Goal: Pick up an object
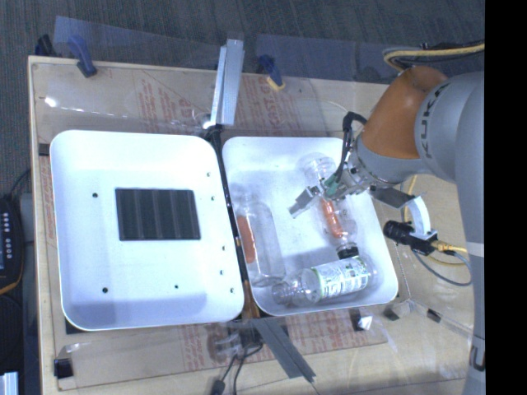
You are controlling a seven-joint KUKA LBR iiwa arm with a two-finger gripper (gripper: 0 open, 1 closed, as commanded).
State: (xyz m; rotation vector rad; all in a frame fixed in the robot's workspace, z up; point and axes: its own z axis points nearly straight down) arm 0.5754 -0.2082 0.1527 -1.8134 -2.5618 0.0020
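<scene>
Orange band (399, 113) and grey arm (457, 130) stand highest, reaching in from the right over the far right corner of the right bin (247, 159). Below the wrist the gripper (318, 194) hangs low over the middle of that bin; whether it is parted or closed cannot be told, and nothing can be seen held in it. Just under and beside it lies a clear bottle with pinkish-orange contents (333, 219), its dark cap (347, 252) pointing toward the near wall. Another clear bottle (315, 169), partly hidden by the tool, lies just beyond toward the far wall. Along the near wall rests a clear bottle with a green and white label (336, 279), on its side. By the bin's left wall lies a further clear bottle with an orange strip (254, 239), running lengthwise. Across the divide, the left bin (74, 286) holds a dark ribbed rectangle (157, 214) at its centre. Beyond the bins, a metal bar (227, 81) stands between them, and blue clamps (82, 58) grip the bench's far edge.
</scene>
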